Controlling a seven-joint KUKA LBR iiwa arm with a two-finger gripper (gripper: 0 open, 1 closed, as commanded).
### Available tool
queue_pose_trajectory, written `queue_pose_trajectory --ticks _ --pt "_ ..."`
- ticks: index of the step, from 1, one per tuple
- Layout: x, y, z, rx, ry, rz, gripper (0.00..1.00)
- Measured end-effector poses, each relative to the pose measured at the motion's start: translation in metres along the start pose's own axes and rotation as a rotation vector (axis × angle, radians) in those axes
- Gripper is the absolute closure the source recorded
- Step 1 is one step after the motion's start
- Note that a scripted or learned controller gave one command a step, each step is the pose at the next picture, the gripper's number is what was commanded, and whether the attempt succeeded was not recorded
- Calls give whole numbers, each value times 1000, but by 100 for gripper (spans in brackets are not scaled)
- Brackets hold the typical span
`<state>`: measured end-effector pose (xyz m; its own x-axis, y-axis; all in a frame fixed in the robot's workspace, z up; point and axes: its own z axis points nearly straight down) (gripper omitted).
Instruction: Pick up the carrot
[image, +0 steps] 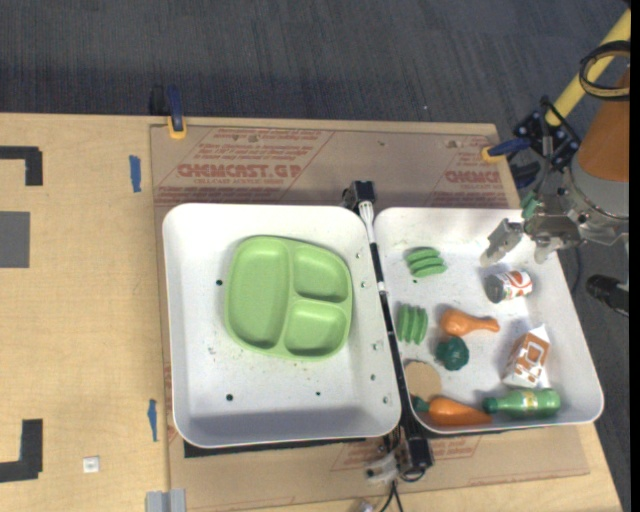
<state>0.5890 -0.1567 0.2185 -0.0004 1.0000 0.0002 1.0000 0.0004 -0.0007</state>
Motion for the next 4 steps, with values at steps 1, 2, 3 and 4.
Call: queue_pose_trajectory --ticks 1,2,3,4 --pt "8 -86 89 1 0 106 0" --pt "48 -59 126 -2 -1 51 0" --pt "-26 -7 129 -12 -2 78 0" --pt "52 -23 93 0 1 22 0"
